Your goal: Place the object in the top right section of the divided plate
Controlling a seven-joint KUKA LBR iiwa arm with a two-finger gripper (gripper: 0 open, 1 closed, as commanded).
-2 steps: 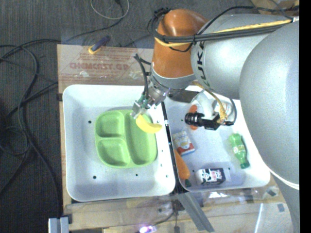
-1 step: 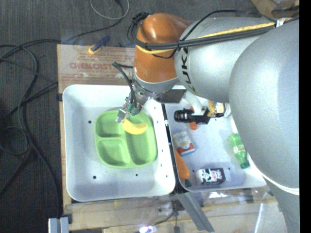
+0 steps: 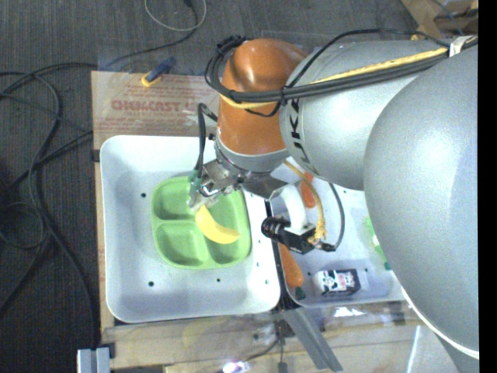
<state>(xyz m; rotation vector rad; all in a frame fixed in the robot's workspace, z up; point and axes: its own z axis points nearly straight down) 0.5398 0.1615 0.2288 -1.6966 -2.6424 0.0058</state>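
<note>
Over green plate [image 3: 175, 231] | tool [image 3: 203, 195] grip state unclear | banana [image 3: 215, 228] just below

Even, bright overhead light, soft shadows, mild glare on the white bin [image 3: 124, 208]; slightly soft focus.

The left bin [image 3: 132, 286] is taken up in its middle by the green plate [image 3: 175, 243]; bare white floor is left along its left, near and far sides. The plate's upper right part is covered from above by the arm [image 3: 256, 107] and gripper [image 3: 203, 194], and a yellow piece [image 3: 215, 228] lies across its right side. The two left sections are unobstructed. The right bin [image 3: 311, 298] is crowded by orange items [image 3: 289, 264], a dark packet [image 3: 338, 281] and cables.
</note>
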